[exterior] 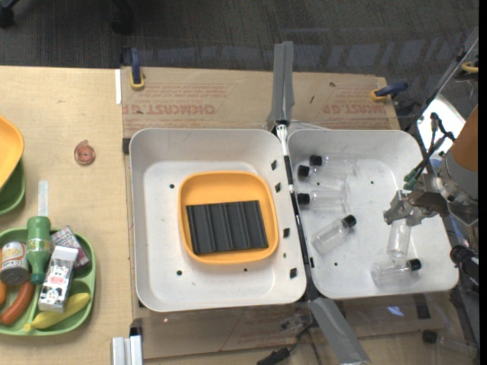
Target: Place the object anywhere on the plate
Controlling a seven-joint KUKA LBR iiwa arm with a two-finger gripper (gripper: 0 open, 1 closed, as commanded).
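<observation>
Grey carpet point(228, 14) runs along the far side of the room, and in front of it stands a pale wooden counter point(61, 105). At its left end sits a green tray point(80, 299) loaded with toy food: a green bottle point(38, 245), a small carton point(53, 280), a can point(13, 255), none with print I can read. Further along, a sheet of cardboard point(205, 97) lies under two white bins; its red lettering is upside down and reads roughly "CHEMCAST GP". The left bin point(152, 226) holds an orange plate point(228, 188) with a dark ribbed slab point(228, 226) lying on it. The right bin point(373, 150) holds several clear vials with black caps point(335, 230), scattered apart from one another. Over that bin's right side hangs the claw point(403, 207), directly above one upright vial point(398, 238); I cannot tell whether its fingers are apart or together.
</observation>
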